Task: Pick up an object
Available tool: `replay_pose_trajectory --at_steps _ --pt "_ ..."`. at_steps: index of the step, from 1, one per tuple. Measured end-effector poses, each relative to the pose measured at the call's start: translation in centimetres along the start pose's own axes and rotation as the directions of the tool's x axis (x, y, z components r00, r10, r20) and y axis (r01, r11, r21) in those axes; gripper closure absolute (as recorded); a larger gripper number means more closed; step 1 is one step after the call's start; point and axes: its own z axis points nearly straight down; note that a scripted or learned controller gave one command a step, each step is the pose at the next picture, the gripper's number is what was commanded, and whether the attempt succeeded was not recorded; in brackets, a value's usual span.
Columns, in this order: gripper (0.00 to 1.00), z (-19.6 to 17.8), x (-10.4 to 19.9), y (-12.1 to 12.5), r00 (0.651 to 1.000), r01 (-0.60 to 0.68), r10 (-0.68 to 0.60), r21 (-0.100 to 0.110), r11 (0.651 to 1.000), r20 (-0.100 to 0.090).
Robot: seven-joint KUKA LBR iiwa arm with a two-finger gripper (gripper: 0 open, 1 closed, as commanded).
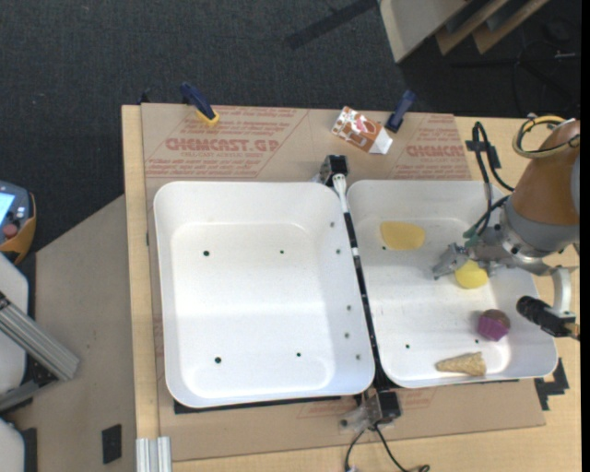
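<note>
— Where's the yellow ball [472, 276]?
— In the right bin [417, 323], just under the gripper [458, 261]. A yellow disc [403, 236] lies at its ten o'clock, a purple ball [493, 324] at five, a cone-shaped piece [462, 365] at six.
— Gripping it?
— Can't tell. The left bin [249, 295] sits at nine o'clock.

A brown cardboard sheet [277, 138] printed with red lettering covers the table, and dark carpet [184, 46] spreads behind it and to its left. Two blue clamps [199, 103] [401, 109] grip the sheet's far edge, with a small red-and-white packet [359, 130] lying between them. Pale wooden furniture [461, 23] stands beyond the sheet's far right corner, and a metal rail [32, 336] sits left of the sheet.
</note>
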Motion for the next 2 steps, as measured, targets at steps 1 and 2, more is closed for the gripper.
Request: replay_pose_trajectory --at_steps 1,2 --pt "1.00 -1.1 0.0 0.3 1.000 0.001 -0.001 -0.007 1.000 0.003" --pt "1.00 -11.5 8.9 2.2 1.000 0.013 -0.013 -0.019 1.000 0.001"
